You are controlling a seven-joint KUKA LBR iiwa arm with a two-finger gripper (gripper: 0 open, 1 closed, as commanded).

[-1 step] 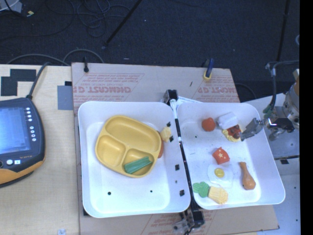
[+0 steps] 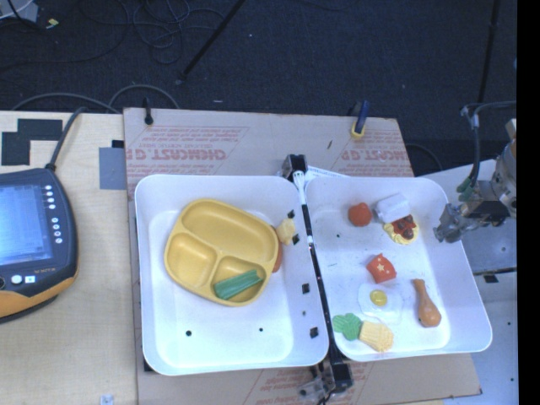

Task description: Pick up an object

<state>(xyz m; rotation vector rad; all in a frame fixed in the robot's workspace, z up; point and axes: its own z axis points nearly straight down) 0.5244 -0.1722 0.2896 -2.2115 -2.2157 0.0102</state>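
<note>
At the far left a teach pendant (image 2: 29,234) with a lit screen lies on the wooden bench; next comes the left bin (image 2: 160,327), bearing a yellow divided tray (image 2: 211,239) with a green piece (image 2: 238,284) in its lower compartment, and a small yellow bit (image 2: 287,230) just beside the tray's right edge; across the divider, the right bin (image 2: 460,327) holds the likely targets: a red-orange ball (image 2: 360,214), a white block (image 2: 392,205) touching a small tart (image 2: 402,229), a red strawberry-like piece (image 2: 381,267), a fried egg (image 2: 380,299), a green piece (image 2: 346,324) touching a yellow corn piece (image 2: 377,337), and a brown drumstick (image 2: 426,303) near the right wall; the gripper (image 2: 460,218) sits at the bin's right rim, outside the scatter of objects, and whether it is spread or closed I cannot tell; nothing is seen in its grasp; the risks, as I judge them, are that it comes down on the rim or wall instead of inside; that it lands between pieces and closes on air; or that the crowded tart and block get nudged apart instead of gripped.
</note>
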